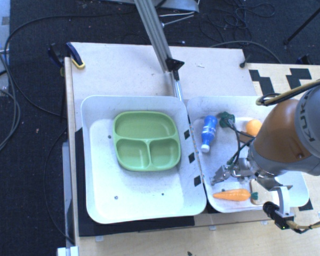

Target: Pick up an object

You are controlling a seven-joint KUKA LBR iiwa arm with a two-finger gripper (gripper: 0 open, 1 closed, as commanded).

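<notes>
The metal pincer point(220, 176) hangs with fingers apart, nothing between them, just above the orange plastic carrot point(232, 195) in the right white bin point(301, 196); lowering squarely astride it should help.

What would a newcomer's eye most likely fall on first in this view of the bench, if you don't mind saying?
Probably the green divided tray, sitting alone in the left bin. Next, the bulky orange-banded arm looming over the right bin, its gripper low among the clutter there. Around it lie a blue bottle, an orange carrot toy near the front edge, and an orange ball partly hidden by the arm.
</notes>
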